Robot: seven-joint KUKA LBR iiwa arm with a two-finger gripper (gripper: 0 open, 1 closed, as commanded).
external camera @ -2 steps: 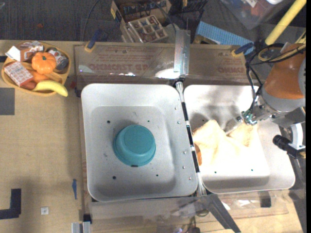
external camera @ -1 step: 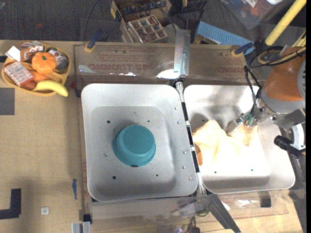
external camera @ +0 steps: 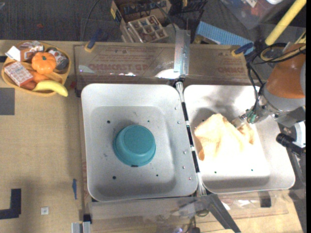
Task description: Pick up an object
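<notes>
A crumpled pale yellow cloth (external camera: 219, 134) lies in the right bin (external camera: 243, 176), toward its left and middle. My gripper (external camera: 244, 120) hangs low over the cloth's upper right edge, at the end of the grey arm with the orange band (external camera: 290, 81). The tip sits right at the cloth, and contact is unclear. A teal bowl (external camera: 135, 145) rests upside down in the middle of the left bin (external camera: 97, 106).
A yellow dish (external camera: 29, 84) with a small pumpkin, a banana and packets sits at the far left of the bench. Cardboard panels (external camera: 131, 62) stand behind both bins. Black cables (external camera: 255, 76) hang by the arm at the right.
</notes>
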